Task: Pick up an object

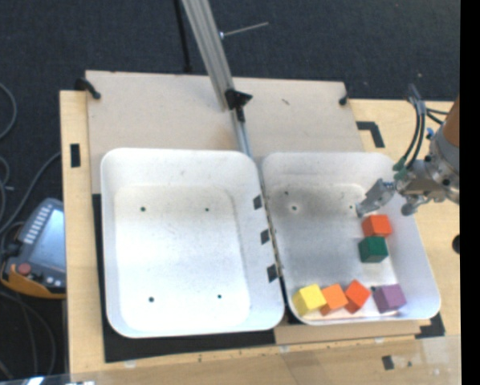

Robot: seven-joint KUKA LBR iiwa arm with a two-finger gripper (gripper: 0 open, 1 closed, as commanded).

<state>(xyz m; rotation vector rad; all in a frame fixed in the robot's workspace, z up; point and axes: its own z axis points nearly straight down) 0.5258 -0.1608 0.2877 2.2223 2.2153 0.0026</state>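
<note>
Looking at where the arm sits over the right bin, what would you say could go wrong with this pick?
The gripper hovers just above the orange block, which touches the green block; a finger coming down may land on the green one or push both aside.

Both blocks lie close to the right bin's far side wall, so a nudged block could end up against it, harder to grasp.

The yellow block, two orange ones and the purple block are packed in a row, leaving little finger room.

No legible text or markings

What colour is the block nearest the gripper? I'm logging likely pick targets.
Orange: the block lies just below the gripper in the camera view.
</note>
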